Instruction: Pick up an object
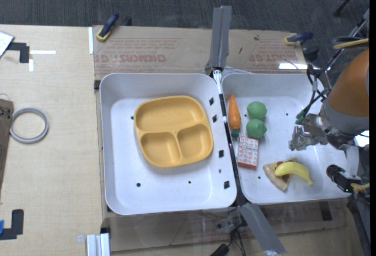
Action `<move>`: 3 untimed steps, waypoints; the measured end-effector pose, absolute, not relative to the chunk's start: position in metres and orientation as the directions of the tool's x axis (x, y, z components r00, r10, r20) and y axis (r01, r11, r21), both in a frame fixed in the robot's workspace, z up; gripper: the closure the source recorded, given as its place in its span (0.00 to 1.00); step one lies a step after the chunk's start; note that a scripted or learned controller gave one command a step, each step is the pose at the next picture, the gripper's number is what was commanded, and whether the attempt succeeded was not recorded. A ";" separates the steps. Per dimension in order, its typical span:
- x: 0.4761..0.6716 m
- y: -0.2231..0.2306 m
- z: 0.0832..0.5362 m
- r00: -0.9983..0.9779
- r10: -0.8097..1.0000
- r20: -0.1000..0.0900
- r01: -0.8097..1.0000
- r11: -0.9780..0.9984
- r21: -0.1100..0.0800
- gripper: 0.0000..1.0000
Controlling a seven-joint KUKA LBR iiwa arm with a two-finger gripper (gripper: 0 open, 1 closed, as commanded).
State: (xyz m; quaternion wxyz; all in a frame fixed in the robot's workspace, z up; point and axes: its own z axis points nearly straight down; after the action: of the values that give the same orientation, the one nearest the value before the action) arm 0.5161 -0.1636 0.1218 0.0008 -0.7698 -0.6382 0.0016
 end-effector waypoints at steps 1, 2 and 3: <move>0.492 -0.201 0.089 0.677 0.736 -0.004 0.736 -0.677 -0.007 1.00; 0.495 -0.211 0.089 0.364 0.931 0.000 0.931 -0.364 -0.006 1.00; 0.527 -0.204 0.120 0.113 0.994 -0.001 0.994 -0.113 0.000 1.00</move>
State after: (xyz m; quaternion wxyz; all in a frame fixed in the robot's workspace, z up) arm 0.5267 -0.2040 0.1202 -0.0002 -0.7459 -0.6661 0.0006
